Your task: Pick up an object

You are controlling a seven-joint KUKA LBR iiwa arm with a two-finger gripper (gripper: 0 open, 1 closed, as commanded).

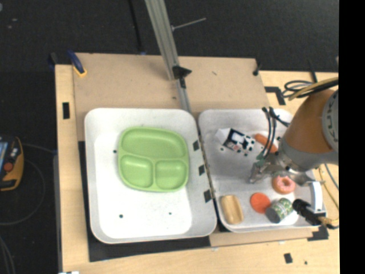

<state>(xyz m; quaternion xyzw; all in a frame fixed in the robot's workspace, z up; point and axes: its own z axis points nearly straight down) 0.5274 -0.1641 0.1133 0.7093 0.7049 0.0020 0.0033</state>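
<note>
My gripper [256, 174] hangs low over the middle of the right bin [228, 178], on the arm that reaches in from the right. A pink donut [283, 184] lies just to its right, partly under the wrist. A white and black box [236, 141] lies up-left of the gripper, with an orange carrot-shaped piece [264, 140] beside it. Along the near wall lie a tan bun [231, 208], a red-orange round piece [259, 201] and a green-grey can [279, 210]. I see nothing between the fingers.
The left bin [102, 210] holds a green divided plate [153, 159]. A slanted metal rail [165, 39] rises behind the bins. The arm's orange band [311, 119] covers the right bin's far right corner.
</note>
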